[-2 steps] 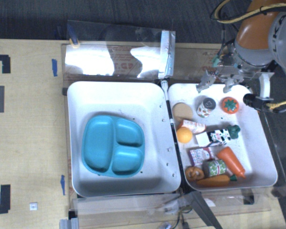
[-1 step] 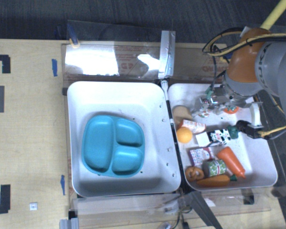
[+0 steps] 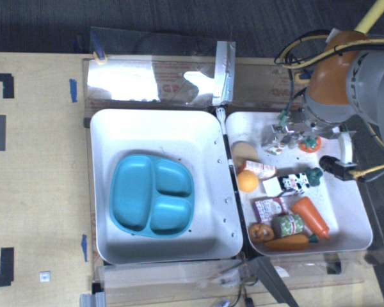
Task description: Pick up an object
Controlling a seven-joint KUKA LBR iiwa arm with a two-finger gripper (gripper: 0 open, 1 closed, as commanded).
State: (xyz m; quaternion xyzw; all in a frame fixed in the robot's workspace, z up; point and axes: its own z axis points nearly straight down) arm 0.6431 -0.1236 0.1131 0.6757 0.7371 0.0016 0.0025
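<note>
1. You are looking at the arm [image 3: 345,75] reaching in from the upper right of the frame, and its hand [image 3: 287,133] is hanging over the top end of the right bin [image 3: 358,222], near that bin's upper wall.
2. You are not seeing anything lifted: nothing is showing between the metal parts of the hand, and whether they are apart or together I cannot tell from this slant.
3. By my reading, the pick is sitting at its approach stage, with the grasp and the lift both yet to be done.
4. Your candidates are all lying in the right bin: a small red-orange piece [image 3: 310,144] just beside the hand, a tan rounded item [image 3: 244,151] at the bin's left wall, an orange ball [image 3: 247,181] below it, a black-and-white toy [image 3: 296,182] in the middle, and a carrot [image 3: 310,216] toward the lower right.
5. The lower end of that bin is looking crowded, with a green can [image 3: 290,225] and a packet [image 3: 269,206] touching or nearly touching their neighbours.
6. The left bin [image 3: 115,126] is carrying a blue divided plate [image 3: 152,194], well apart from the hand.
7. The bench [image 3: 35,171] is showing pale wood at the left of the frame, with black corner markings and blue tape tabs, and dark floor is running along the top.
</note>
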